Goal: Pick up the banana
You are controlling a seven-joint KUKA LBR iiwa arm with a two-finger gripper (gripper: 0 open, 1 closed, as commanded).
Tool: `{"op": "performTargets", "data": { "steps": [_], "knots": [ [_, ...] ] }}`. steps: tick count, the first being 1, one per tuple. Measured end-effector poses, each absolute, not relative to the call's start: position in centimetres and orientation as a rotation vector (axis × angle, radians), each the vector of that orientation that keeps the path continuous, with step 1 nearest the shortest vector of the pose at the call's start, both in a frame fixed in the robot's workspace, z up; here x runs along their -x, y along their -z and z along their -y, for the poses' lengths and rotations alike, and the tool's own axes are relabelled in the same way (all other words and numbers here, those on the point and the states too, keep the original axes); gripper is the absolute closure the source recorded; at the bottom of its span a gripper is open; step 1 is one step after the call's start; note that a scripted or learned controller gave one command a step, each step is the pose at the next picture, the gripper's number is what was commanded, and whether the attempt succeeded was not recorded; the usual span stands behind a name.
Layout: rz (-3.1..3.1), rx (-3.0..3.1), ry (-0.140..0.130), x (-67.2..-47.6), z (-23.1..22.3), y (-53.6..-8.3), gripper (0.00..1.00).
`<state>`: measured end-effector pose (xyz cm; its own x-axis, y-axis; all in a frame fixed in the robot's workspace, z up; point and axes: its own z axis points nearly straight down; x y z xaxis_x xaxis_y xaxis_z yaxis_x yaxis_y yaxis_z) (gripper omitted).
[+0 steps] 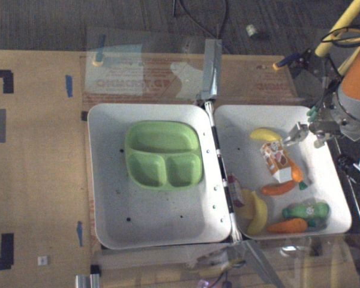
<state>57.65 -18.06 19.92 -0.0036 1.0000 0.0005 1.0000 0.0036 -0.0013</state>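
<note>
Lying nearest the camera, along the right bin's (336,179) front wall, are an orange carrot (286,225) and a green bottle (306,211) just behind it, with a banana (258,213) curved beside the bin's left wall, next to what may be a paler fruit, too blurred to name. Further back, a second carrot (279,189) rests close to a small juice carton (276,159), which lies tilted in the middle of the bin. Beyond the carton, a second banana (265,135) lies near the back, just left of the gripper (302,134). The gripper hangs over the bin's back right part, its jaws spread apart with nothing between them. In the left bin (108,209), a green divided plate (164,155) sits toward the back. Behind both bins, a clear plastic sheet (138,71) lies on the bench.
</note>
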Motion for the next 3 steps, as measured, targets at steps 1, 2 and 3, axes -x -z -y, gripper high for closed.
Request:
{"op": "performTargets", "data": {
  "steps": [1,2,3],
  "knots": [
    [2.256,2.189,0.000,-63.2,16.7,-15.1,0.00],
    [2.369,2.070,0.003,-66.0,13.2,-8.7,0.00],
    [2.624,1.729,0.001,-61.7,17.1,-13.2,0.00]
  ]
}}
